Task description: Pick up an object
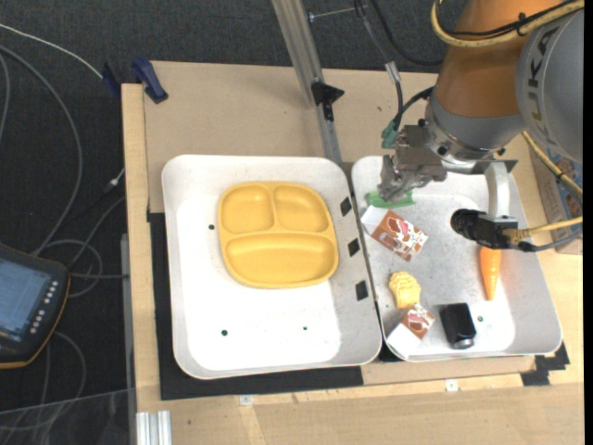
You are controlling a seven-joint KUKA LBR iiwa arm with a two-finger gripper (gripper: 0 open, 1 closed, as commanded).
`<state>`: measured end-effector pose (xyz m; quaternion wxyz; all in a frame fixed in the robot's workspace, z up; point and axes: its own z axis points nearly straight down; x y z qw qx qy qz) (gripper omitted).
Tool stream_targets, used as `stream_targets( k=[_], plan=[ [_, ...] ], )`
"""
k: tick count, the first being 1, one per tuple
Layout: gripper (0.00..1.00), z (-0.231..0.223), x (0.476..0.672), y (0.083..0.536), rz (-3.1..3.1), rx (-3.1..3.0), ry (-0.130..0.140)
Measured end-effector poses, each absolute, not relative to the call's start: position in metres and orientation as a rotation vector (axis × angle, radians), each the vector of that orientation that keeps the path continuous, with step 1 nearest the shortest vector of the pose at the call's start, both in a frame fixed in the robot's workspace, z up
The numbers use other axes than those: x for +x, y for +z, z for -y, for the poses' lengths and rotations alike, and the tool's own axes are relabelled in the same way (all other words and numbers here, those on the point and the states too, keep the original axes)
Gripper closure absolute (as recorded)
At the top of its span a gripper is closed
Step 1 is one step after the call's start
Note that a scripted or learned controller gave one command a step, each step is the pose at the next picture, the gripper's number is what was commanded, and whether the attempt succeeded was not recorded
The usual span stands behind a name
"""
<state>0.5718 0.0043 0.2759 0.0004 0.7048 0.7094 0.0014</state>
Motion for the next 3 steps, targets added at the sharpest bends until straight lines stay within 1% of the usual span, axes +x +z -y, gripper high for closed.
stream_targets(
  k=[1,2,3],
  plan=[
    [1.0,-0.052,0.589,0.276,-2.228,2.213,0.005],
    [1.0,-0.097,0.602,0.27,-2.227,2.214,0.004],
    [0.0,-0.094,0.602,0.271,-2.222,2.219,0.001]
  ],
)
